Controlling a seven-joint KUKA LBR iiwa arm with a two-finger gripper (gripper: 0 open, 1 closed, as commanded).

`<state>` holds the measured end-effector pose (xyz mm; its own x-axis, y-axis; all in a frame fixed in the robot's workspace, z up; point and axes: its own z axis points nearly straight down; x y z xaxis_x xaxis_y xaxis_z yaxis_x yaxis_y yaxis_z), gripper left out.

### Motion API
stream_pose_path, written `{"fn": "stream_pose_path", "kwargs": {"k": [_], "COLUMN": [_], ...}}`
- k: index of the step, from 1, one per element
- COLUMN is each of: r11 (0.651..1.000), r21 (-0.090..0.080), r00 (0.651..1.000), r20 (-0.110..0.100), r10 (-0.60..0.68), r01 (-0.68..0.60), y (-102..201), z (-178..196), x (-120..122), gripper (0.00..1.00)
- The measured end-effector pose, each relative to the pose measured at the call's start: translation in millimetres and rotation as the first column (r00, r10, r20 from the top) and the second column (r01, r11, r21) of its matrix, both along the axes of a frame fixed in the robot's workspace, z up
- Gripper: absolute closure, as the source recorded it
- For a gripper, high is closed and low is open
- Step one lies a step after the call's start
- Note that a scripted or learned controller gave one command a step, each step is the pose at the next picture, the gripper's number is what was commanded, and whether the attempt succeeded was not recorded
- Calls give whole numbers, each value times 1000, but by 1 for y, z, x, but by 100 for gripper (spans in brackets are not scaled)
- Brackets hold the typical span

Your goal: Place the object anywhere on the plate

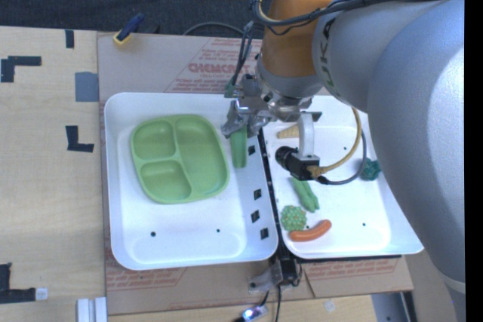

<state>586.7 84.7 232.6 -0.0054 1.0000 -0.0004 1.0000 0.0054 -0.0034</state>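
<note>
The grey arm (392,64) fills the upper right of the frame, its orange band (302,11) sitting near top centre. Below the band the gripper (240,133) hangs over the right edge of the left bin (124,237), near the divide between the two bins. A long green object (239,150), perhaps a toy vegetable, stands upright directly beneath the gripper and appears to be pinched between its fingers, the pincer narrow around the object's top end. The object hangs just beside the right rim of the green plate (179,158), which lies in the upper left part of the left bin and has three compartments; whether the object touches the bin floor cannot be told.

In the right bin (377,230), lower centre of the frame, lie a green pod-like piece (306,194), a small broccoli floret (293,219) and an orange sausage-shaped piece (310,231) just below it. A teal piece (370,170) sits toward the bin's right side.
</note>
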Motion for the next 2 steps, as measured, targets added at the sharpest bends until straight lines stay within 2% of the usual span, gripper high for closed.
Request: {"fn": "stream_pose_path", "kwargs": {"k": [1, 2], "r11": [1000, 1000], "r21": [1, 1], "r00": [1000, 1000], "r20": [1, 3], "r10": [1, -2], "r01": [-1, 2], "y": [53, 79], "z": [-12, 1], "x": [7, 24], "gripper": [100, 100]}}
